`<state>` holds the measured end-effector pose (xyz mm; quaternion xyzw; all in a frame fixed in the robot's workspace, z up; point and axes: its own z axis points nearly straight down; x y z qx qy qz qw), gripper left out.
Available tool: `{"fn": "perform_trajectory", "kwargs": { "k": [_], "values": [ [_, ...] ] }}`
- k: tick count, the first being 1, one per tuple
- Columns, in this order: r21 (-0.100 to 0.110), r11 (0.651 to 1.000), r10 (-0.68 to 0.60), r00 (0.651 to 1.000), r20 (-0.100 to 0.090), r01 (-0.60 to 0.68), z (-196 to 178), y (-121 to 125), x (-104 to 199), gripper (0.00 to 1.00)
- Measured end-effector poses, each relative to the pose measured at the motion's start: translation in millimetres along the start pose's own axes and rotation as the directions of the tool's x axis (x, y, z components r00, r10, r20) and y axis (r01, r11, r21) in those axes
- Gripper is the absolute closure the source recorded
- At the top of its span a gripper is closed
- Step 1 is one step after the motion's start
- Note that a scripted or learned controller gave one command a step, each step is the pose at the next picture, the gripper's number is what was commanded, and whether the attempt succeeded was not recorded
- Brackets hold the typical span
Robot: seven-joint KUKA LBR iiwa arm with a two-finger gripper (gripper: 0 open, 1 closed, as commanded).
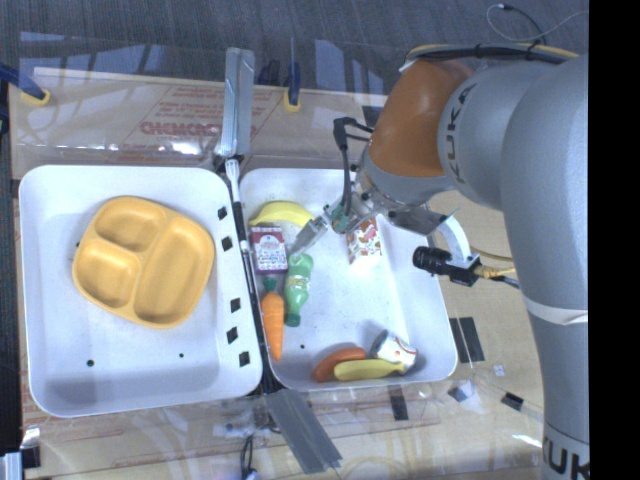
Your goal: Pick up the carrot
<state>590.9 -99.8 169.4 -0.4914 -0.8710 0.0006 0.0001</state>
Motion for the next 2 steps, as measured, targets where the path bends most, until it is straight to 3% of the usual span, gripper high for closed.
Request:
{"fn": "perform_trajectory", "kwargs": {
  "k": [1, 2],
  "values": [
    [-0.003, 0.954, -0.301, 0.954, 0.004, 0.301, -29, 18, -39, 0.0],
    [0.0, 0.963, -0.268, 0.963, -0.001, 0.268, -23, 13, 52, 0.0]
  ]
}}
